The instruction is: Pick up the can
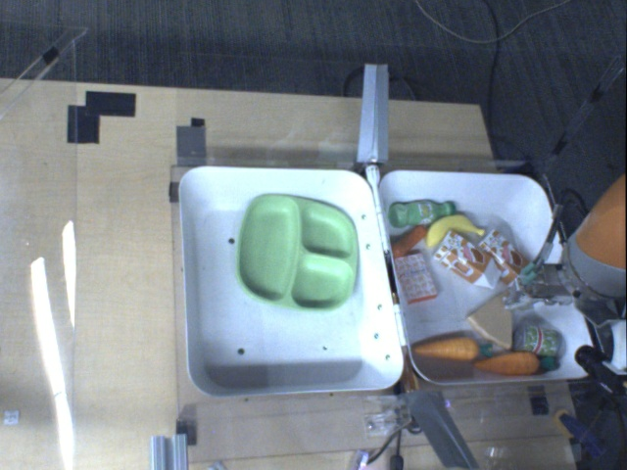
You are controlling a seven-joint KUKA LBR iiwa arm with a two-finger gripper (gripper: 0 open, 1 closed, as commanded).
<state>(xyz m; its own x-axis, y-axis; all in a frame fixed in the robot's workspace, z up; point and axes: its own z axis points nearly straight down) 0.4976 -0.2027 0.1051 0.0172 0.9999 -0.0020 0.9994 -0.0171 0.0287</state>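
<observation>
Right bin [509,186], near corner: the can [538,341] lies on its side against the right wall, green and white label, one round end facing left toward me. Its long axis runs roughly left to right across the bin. Just in front of it, an orange carrot [507,364] lies along the near wall, close to or touching the can; a second carrot [446,349] sits further left.

The gripper [539,287] is above and just behind the can, coming in over the right rim with the arm's orange band [602,225] at the frame edge. The can lies toward the near side of the gripper, close by. The metal parts at the wrist blur into the snack packets [477,255] behind, so I cannot tell how the end of the tool is set, and I see nothing held there. No contact with the can that I can make out.

My read: the approach is not finished. The next move needs a short shift toward the near wall and a descent, with the closing direction across the can's short width. Risk: the wall and the carrot crowd the can on two sides.

Left bin [196,292] holds a green divided tray [297,251].
</observation>
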